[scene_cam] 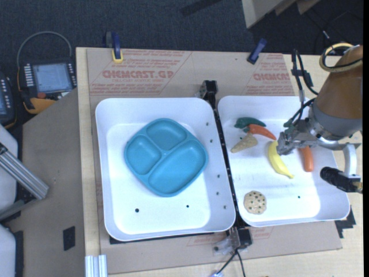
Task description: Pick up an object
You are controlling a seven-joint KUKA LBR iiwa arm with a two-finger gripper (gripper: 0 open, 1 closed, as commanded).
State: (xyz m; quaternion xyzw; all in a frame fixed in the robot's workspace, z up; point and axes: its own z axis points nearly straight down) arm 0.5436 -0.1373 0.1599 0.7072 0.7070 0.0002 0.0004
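Left bin: blue divided plate | right bin: banana, carrot, sausage, cookie | claw low, just above banana's upper end; spread or pinched: cannot tell.

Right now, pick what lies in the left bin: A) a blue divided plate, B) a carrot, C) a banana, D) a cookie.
A: the blue divided plate sits alone in the left bin; the banana, cookie and carrot all lie in the right bin.
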